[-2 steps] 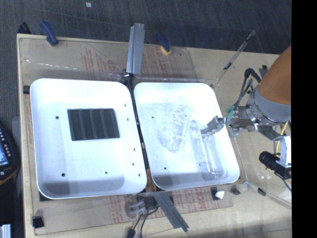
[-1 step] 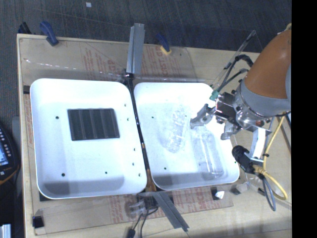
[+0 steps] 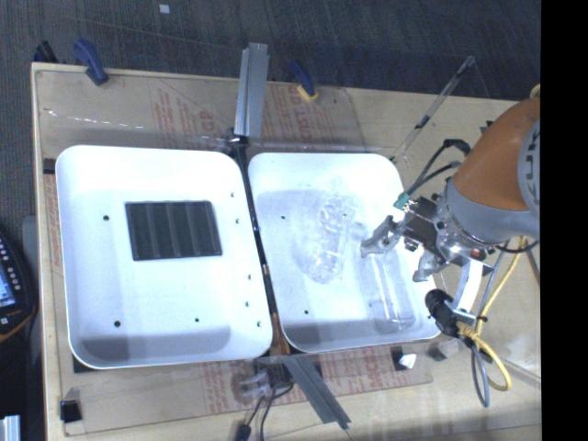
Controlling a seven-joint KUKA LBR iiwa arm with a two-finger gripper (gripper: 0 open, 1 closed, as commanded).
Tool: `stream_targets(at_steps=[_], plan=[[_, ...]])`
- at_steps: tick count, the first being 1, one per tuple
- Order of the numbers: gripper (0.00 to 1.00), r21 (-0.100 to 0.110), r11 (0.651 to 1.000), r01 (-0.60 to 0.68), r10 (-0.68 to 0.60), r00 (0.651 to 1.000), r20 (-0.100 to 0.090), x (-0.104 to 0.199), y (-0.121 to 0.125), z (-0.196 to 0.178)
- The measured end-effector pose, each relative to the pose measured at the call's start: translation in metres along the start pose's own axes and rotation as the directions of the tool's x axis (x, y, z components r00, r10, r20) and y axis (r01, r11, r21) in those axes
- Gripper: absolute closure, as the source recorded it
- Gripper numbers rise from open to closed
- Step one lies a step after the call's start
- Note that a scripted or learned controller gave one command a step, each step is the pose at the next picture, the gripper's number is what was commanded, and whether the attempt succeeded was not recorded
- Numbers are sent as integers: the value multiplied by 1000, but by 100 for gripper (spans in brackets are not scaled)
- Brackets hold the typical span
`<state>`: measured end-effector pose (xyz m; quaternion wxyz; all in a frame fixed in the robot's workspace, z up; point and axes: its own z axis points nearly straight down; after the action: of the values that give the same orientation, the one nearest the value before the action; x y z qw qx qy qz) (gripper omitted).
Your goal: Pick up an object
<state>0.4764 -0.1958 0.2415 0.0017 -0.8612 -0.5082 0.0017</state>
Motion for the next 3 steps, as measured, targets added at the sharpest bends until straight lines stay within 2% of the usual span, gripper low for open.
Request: stream_targets(at_steps=[1, 2, 3], plan=[[0, 2, 992, 126, -126, 992, -2, -5, 3, 1], [0, -1, 923, -386, 386, 923, -1, 22, -10, -9], [0, 5, 654, -756, 756, 654, 2, 30, -17, 75]])
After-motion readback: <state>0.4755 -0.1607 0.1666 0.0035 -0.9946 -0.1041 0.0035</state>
